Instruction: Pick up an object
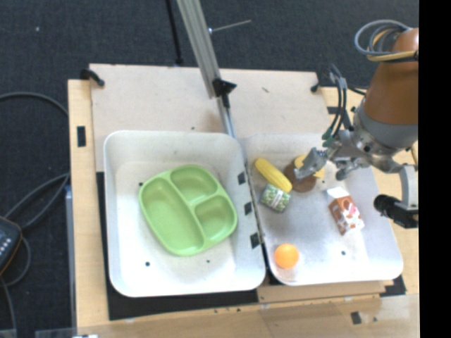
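Observation:
The right bin (373, 259) holds several small objects. A yellow banana (273, 174) lies near its left wall, with a green-and-white can (275, 198) just below it. A brown round object (304, 183) sits right of the banana, and a small yellow piece (309, 163) lies over its top edge. A red-and-white carton (344, 214) lies toward the right, and an orange ball (287, 255) rests near the front. My gripper (330, 155) hangs low at the yellow piece and the brown object, reaching in from the right. Whether it touches them is unclear.
The left bin (127, 273) holds a green divided plate (187, 208). A slanted metal pole (204, 48) runs from the top down to the gap between the bins. The grey and orange arm (391, 97) fills the right side above the carton.

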`<action>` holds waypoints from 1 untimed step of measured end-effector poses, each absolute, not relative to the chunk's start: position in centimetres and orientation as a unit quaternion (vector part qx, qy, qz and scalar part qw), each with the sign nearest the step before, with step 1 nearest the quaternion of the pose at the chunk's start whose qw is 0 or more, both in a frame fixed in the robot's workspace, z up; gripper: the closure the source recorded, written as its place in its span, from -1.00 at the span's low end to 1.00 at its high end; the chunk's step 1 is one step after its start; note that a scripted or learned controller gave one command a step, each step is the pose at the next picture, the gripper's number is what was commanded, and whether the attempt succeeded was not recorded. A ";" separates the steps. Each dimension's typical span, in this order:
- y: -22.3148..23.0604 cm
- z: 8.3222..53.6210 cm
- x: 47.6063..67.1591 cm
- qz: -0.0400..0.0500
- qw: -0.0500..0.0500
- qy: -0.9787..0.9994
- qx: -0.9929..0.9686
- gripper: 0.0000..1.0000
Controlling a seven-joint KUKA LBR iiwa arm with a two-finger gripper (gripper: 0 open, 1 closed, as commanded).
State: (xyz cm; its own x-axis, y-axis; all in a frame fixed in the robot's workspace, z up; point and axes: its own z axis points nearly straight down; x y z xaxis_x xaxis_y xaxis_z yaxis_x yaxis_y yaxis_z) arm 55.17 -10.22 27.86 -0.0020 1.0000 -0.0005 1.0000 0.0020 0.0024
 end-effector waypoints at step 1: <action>-10.2 27.9 55.2 0.001 0.001 0.707 0.707 -1.00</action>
State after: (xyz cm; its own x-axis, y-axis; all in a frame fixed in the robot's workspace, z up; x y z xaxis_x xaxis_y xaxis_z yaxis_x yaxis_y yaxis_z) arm 55.17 -10.25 27.86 -0.0006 1.0000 -0.0006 1.0000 0.0006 0.0025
